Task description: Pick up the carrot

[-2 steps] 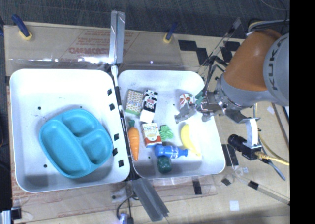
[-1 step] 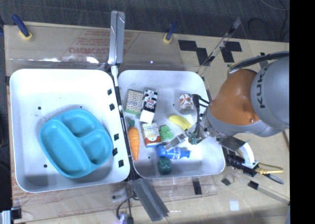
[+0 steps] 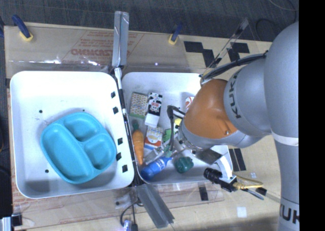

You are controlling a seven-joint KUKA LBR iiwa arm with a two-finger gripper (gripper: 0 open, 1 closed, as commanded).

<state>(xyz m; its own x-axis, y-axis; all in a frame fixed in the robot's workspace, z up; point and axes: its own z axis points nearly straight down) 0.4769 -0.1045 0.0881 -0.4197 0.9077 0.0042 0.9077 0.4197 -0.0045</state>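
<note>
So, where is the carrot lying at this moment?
The carrot lies in the right bin, against its left wall, beside the milk carton and above the blue bottle.

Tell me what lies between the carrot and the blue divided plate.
In the camera view, the carrot lies in the right bin, the blue divided plate in the left bin. Between them stand the two bins' adjoining walls and bare white floor.
</note>
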